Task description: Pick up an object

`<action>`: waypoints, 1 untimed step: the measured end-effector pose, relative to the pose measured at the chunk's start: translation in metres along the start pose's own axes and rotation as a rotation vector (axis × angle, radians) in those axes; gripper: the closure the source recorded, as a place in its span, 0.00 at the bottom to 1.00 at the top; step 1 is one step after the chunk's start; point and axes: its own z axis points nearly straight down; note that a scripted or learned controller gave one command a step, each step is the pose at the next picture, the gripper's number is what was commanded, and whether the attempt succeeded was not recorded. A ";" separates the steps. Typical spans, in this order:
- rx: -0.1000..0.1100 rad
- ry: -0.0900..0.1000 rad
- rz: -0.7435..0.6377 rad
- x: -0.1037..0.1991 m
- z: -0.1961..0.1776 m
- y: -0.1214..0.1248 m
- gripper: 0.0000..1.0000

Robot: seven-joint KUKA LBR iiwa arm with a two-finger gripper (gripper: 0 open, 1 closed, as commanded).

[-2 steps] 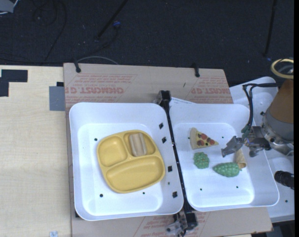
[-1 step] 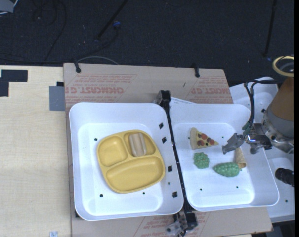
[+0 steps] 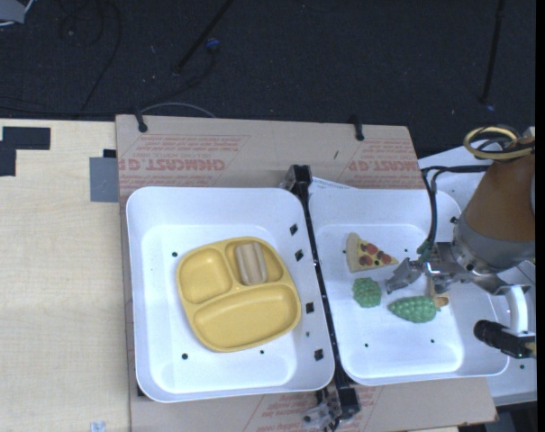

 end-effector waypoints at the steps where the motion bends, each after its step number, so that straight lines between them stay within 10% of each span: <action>1: -0.006 -0.002 0.002 0.000 0.051 0.001 0.00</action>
